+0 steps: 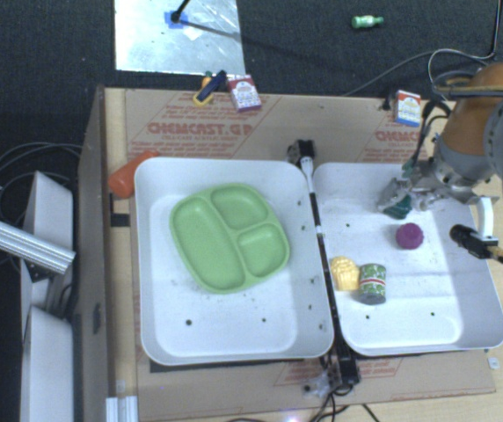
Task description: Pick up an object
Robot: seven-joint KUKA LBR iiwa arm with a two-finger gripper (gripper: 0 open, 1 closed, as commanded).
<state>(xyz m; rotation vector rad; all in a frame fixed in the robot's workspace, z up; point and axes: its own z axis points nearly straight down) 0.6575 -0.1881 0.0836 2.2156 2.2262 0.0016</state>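
Over on the left, the left bin [159,323] carries just a green divided tray [229,236], lying flat & untouched, w/ an orange thing [122,177] wedged outside the bin's far-left corner. Moving across to the right bin [427,328]: a yellow corn-like toy [345,273] touching a small green-labelled can [373,282] near the divider, a purple ball [409,235] further right & apart from both, all resting on the bin floor. Up at the bin's far side the claw [403,199] is down low over a small teal object [399,207], which looks to sit right at its tip; whether it's clamped, apart or together I can't tell at this res, too small & cluttered. Teal object appears to be on or barely off the bin floor, so judging by that the pick isn't done: approach & descent look complete, but grip unconfirmed & lift left to do. Grey arm [489,130] comes in from the right, orange band above the wrist
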